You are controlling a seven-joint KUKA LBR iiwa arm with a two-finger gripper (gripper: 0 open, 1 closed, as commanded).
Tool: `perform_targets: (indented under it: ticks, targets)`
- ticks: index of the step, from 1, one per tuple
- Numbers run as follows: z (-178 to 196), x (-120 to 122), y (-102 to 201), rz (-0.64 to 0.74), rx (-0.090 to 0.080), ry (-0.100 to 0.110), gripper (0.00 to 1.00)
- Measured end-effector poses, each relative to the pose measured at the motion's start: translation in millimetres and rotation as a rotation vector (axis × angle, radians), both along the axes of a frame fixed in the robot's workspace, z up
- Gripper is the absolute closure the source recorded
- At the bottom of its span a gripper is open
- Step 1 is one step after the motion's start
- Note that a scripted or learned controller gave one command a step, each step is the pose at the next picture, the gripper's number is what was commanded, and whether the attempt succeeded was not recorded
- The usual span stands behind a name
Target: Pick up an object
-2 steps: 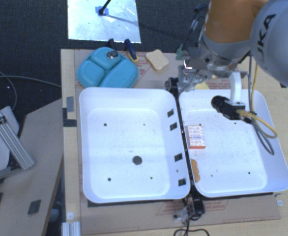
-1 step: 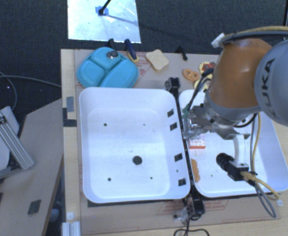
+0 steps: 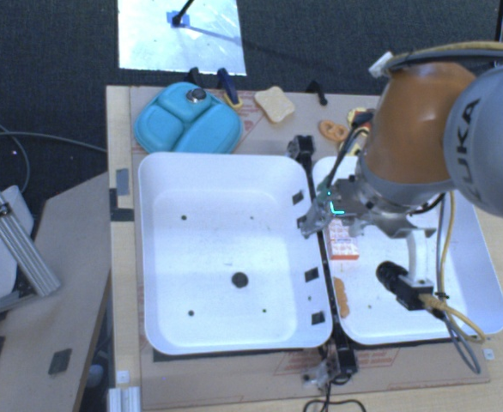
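Hanging over the right bin (image 3: 483, 307), the gripper (image 3: 348, 221), grip state unclear, has the card (image 3: 344, 245) just nearward.

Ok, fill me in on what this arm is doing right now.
The KUKA arm reaches in over the right bin, its wrist low above a small red-and-white box and an orange snack piece. Nothing shows as held yet. The left bin has one small dark object.
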State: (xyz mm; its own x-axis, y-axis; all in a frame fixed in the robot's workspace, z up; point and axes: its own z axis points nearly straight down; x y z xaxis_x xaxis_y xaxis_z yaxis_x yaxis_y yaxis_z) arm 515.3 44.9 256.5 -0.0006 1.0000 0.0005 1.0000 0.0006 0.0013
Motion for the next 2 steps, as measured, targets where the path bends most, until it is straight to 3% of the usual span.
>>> perform_targets:
  ticks: [1,2]
  targets:
    - [-76,17,-109,-0.009,-0.004,0.004,0.0]
    - [-125,104,-134,0.003,-0.003,-0.003,0.0]
